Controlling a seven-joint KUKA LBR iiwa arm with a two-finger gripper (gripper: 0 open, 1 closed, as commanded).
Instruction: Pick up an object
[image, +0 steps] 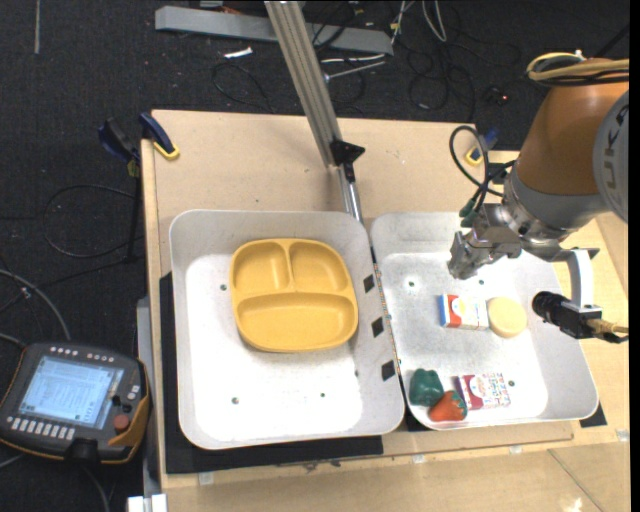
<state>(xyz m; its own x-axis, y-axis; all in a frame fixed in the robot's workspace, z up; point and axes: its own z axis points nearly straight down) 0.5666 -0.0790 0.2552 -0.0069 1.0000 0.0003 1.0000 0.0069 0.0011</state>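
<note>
Jaws (463, 262) above right bin (420, 290); small carton (462, 311) just below (untouched)

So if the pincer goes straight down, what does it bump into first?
Probably the bare floor of the right bin, just up and left of the small red-and-white box. The pincer seems beside the box, though depth is hard to judge.

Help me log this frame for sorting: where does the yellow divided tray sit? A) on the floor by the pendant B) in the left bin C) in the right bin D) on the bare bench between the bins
B: the yellow divided tray lies flat inside the left bin, while the small boxes and toy foods sit in the right bin beneath the gripper.
</note>
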